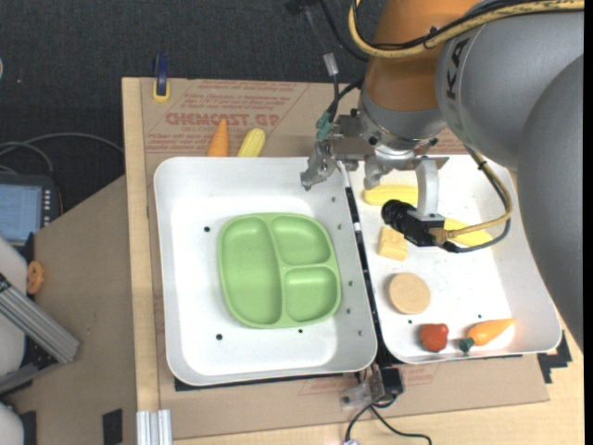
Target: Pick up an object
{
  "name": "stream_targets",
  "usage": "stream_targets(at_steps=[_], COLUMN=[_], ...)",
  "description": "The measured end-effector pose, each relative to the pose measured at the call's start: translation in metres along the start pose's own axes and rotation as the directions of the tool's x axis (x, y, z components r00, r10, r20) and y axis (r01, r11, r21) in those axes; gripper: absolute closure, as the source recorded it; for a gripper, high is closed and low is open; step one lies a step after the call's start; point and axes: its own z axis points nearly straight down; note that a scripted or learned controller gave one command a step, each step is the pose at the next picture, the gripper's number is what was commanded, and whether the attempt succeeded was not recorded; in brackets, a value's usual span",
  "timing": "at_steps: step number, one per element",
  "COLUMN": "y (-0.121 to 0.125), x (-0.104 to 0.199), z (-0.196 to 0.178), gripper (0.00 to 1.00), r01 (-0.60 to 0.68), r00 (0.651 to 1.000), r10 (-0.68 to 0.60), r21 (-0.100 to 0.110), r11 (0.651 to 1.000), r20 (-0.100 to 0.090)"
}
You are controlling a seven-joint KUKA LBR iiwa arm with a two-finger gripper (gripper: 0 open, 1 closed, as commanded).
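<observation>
My gripper (369,170) hangs low over the back edge of the right bin (519,276), close to the wall shared with the left bin. Right under it lies a yellow banana (387,194), partly hidden by the wrist; whether the two touch cannot be made out. A pale yellow cheese wedge (393,243) lies just in front of it. Further forward in that bin are a round tan biscuit (409,294), a red tomato (434,336) and a small orange carrot (488,331). Another yellow piece (474,235) shows to the right of the wrist.
The left bin (185,211) holds a green divided plate (278,269). On the cardboard behind the bins lie an orange carrot (218,139) and a yellow corn cob (251,142). The bulky grey arm (528,109) covers the right bin's back right part.
</observation>
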Motion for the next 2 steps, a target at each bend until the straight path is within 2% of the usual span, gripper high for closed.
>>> stream_targets(at_steps=[1,2], y=[0.058,-0.030], x=[0.065,0.149], z=[-0.153,-0.045], gripper=[0.00,0.00], r01=[0.000,0.004], r00=[1.000,1.000], r10=[0.000,-0.004], r21=[-0.015,0.022], r11=[1.000,1.000], r20=[-0.004,0.001])
